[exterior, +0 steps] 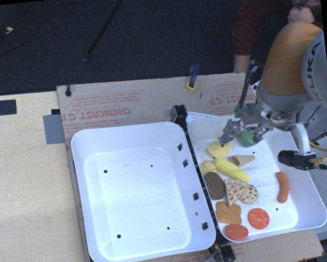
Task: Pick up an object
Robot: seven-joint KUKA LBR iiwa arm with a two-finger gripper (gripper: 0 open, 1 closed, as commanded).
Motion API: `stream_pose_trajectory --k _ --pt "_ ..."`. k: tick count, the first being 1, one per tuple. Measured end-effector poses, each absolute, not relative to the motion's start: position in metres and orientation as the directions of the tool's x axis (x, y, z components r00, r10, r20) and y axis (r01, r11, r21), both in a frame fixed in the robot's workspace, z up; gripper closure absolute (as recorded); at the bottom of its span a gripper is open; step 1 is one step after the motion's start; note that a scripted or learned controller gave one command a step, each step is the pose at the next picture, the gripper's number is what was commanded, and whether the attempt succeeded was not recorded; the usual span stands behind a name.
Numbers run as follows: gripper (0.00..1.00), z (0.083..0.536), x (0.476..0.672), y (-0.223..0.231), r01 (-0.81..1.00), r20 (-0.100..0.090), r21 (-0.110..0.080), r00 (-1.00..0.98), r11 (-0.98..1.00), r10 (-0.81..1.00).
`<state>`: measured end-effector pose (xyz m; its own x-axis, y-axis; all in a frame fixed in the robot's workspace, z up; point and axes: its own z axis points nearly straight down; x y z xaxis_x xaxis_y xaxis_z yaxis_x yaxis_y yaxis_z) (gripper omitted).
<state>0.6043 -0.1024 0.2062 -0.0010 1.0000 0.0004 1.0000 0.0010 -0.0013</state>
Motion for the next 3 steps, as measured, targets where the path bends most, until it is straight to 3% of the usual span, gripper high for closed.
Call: stream_pose_trajectory --k 1,2,3 --pt "0.00 0.097 0.612 -0.139 1.000 -0.001 -0.004 0.000 0.000 1.000" --pt "0.00 0.087 0.633 -0.102 1.000 0.001 -0.001 -0.001 0.001 1.000" --pt "1.00 0.097 0.632 -0.103 1.000 0.002 -0.003 0.002 -0.002 1.000"
